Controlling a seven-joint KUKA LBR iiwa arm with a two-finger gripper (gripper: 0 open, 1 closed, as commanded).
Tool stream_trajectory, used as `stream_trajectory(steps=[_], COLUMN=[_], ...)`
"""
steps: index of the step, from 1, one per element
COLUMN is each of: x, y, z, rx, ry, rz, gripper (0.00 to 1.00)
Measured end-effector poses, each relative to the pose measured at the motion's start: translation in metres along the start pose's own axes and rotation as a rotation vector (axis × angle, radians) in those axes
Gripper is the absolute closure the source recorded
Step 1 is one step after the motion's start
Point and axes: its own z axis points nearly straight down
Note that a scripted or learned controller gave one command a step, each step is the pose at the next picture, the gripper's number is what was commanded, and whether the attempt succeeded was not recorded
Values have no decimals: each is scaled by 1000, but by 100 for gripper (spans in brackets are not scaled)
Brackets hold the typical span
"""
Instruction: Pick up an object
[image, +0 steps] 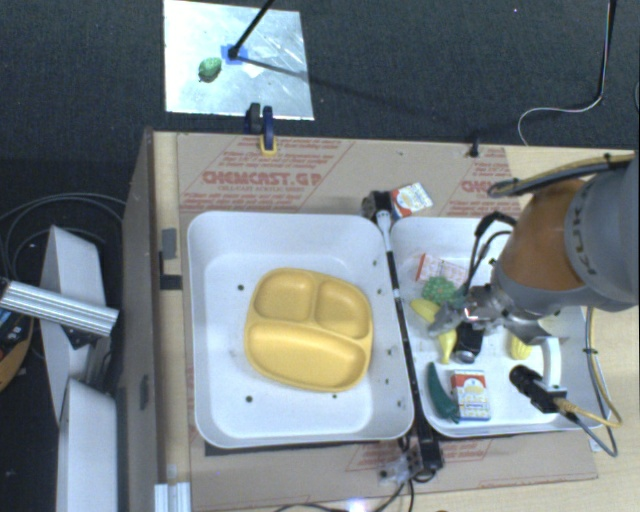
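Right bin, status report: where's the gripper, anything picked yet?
Gripper low in right bin, among clutter. Nothing visibly held. Small box, green item and yellow pieces crowd it. Yellow tray in left bin.

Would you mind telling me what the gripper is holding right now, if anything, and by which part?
It cannot be told: the gripper sits low among the clutter in the right bin, and its tip is hidden.

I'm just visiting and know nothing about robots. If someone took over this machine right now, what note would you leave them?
Gripper: down in the right bin, among the small items; fingers too blurred to tell whether they hold anything.
Things: yellow divided tray in the left bin; in the right bin a small red-and-white box, a green item, some yellow pieces.
Done: no pickup visible.
Left: grasp one item and lift it.
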Motion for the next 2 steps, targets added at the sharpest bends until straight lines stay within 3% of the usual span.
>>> stream_trajectory(steps=[1, 2], x=[0, 83], y=[1, 55], z=[-11, -101], rx=[-3, -2], ry=[1, 1], rz=[-1, -4], gripper=[100, 100])
